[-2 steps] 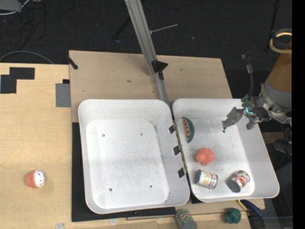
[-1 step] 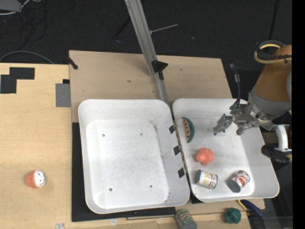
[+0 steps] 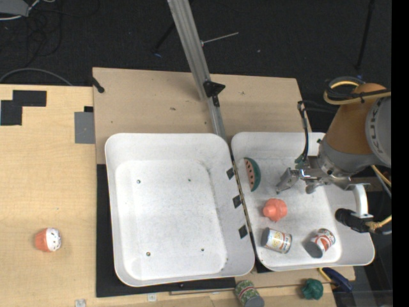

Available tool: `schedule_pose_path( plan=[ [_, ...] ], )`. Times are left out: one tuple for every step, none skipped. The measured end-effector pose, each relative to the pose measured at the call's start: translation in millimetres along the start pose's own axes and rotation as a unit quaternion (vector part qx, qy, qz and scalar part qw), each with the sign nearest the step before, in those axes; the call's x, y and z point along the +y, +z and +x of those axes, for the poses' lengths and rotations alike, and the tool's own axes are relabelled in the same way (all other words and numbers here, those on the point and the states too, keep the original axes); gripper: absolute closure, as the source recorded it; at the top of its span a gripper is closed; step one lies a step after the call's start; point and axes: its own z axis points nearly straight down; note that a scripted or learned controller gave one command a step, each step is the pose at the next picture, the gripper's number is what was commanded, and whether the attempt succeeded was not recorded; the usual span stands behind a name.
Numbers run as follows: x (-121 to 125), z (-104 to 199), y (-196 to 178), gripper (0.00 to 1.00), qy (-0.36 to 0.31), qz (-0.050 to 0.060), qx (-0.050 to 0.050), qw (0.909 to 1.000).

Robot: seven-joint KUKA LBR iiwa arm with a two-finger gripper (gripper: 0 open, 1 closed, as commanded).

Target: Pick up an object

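Observation:
My gripper (image 3: pixel 298 183) hangs over the right bin (image 3: pixel 358 251), in its upper middle, with the fingers spread open and nothing between them. Just below and left of it lies a red rounded object (image 3: pixel 275 209). A watermelon-slice toy (image 3: pixel 251 173) leans against the bin's left wall, to the gripper's left. A small tin can (image 3: pixel 277 240) lies on its side near the front edge, and a second red-and-white can (image 3: pixel 319 242) lies to its right.
The left bin (image 3: pixel 166 210) sits beside the right one. An orange-and-white ball (image 3: pixel 48 240) rests on the wooden table at far left. A metal rail (image 3: pixel 195 56) slants in from the back. A greenish can (image 3: pixel 246 292) and a green lump (image 3: pixel 312 290) lie past the front edge.

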Motion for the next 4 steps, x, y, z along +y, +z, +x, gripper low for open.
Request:
schedule_pose_path(
  plan=[
    [1, 1, 24, 0.00, 0.000, -0.004, -0.001, 1.0000],
    [0, 0, 14, 1.00, 0.002, -0.004, -0.001, 1.0000],
    [-1, 10, -38, 1.00, -0.001, -0.006, -0.001, 1.0000],
    [2, 9, -81, 1.00, 0.000, -0.006, -0.002, 1.0000]
  ],
)
